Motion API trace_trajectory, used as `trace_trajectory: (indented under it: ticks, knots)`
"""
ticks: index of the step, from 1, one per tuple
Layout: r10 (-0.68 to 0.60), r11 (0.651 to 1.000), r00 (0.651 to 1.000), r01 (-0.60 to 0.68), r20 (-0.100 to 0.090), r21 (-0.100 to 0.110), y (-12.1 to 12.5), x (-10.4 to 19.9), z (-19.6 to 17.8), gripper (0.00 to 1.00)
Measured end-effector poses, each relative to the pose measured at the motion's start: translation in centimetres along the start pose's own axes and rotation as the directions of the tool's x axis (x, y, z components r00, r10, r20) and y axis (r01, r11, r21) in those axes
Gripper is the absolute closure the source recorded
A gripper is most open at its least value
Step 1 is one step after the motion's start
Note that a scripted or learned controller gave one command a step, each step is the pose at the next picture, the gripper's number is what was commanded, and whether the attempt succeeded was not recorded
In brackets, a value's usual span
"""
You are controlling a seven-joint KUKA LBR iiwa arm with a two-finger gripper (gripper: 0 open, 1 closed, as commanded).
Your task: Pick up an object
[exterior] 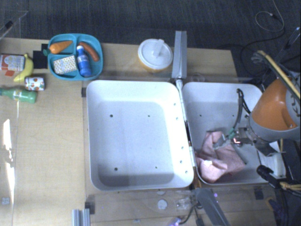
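Pink cloth (217, 159): lying crumpled in the right bin (207, 102), filling its near corner against the wall shared with the left bin; its upper fold is rising toward the gripper, its lower lobe is resting on the bin floor by the near rim.
Gripper (233, 138): sitting low over the cloth's upper right edge, touching or just above the fabric; whether the fingers are open or closed is not something the view is showing; whether any cloth is lying between them is likewise unclear.
Arm (275, 108): reaching in from the right, its orange band hanging over the right bin's far right side; grey wrist lying below the band, beside the gripper; dark cable running up from the wrist along the bin's inside.
Left bin (96, 135): sitting beside the right bin, the two touching along a metal divider rail (179, 55) that is running back past both rims.
White lidded cup (155, 54): standing on the bench behind the left bin's far right corner, just beside the rail.
Blue divided tray (96, 46): sitting behind the left bin's far left corner; holding an orange carrot-shaped piece, a blue bottle, a reddish sausage shape and a pale patterned piece.
Small items (21, 76): lying left of the tray, near the bench edge; a yellow banana, a small carton, a can, a green bottle.
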State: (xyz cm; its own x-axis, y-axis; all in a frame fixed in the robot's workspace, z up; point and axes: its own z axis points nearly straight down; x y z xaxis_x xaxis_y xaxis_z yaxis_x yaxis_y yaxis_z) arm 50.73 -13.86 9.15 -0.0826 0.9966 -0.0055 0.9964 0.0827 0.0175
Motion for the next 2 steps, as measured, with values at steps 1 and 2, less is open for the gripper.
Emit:
trace_trajectory:
  ticks: [1, 2]
  knots:
    - [-0.076, 0.997, 0.997, 0.076, 0.000, -0.003, 1.1, 3.7, 0.0, 0.00]
    - [0.029, 1.000, 1.000, -0.029, -0.002, 0.001, 6.8, 4.6, 0.2, 0.00]
